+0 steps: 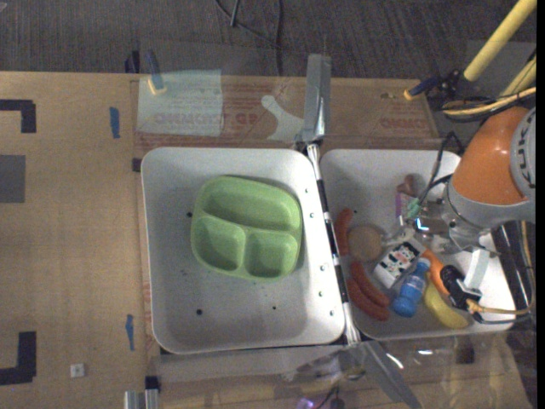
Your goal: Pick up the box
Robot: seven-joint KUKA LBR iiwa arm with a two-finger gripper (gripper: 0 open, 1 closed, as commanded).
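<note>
From where I stand the arm's pincer [423,228] hangs just above the little printed box [398,262] in the right bin [362,173], can't tell its state, so next it drops onto it, dodging two sausages [366,290], one blue bottle [410,289], one banana [444,307].

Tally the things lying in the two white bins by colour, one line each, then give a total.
Green: 1, the divided plate
Red: 3, the sausages
Blue: 1, the bottle
Yellow: 1, the banana
White: 1, the box
Brown: 1, the round piece
Total: 8, leaving out small bits under the arm.
</note>
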